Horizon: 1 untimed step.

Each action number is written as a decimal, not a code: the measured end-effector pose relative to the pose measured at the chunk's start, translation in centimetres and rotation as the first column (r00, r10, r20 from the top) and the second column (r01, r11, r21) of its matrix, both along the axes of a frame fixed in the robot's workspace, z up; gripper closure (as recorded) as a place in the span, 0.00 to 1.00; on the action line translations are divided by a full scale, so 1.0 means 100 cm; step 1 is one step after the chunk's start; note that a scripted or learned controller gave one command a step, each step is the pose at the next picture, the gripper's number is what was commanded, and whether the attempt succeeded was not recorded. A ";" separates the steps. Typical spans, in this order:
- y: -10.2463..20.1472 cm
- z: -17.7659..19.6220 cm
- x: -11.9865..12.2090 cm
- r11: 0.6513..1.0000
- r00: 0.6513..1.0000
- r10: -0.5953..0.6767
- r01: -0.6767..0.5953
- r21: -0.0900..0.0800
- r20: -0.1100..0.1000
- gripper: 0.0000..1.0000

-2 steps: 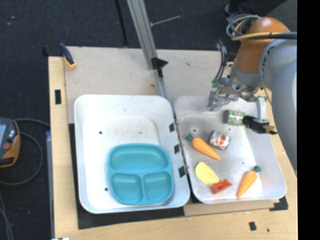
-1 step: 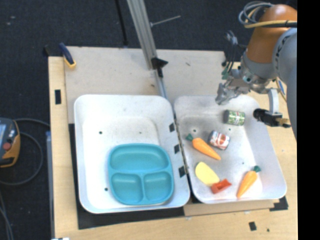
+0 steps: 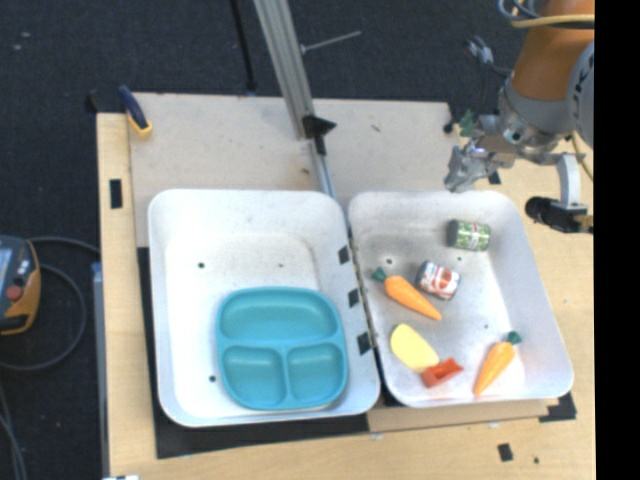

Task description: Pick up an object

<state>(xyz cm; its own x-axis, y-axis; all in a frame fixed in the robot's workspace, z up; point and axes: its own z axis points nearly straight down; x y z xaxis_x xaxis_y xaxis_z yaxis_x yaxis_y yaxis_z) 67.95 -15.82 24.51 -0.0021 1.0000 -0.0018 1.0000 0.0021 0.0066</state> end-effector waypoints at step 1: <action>-0.001 -0.009 0.000 1.000 1.000 -0.001 0.001 -0.001 -0.006 1.00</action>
<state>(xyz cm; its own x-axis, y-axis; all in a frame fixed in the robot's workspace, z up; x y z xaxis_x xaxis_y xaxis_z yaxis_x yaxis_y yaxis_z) 67.98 -15.97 23.59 -0.0015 1.0000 -0.0025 1.0000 0.0015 0.0008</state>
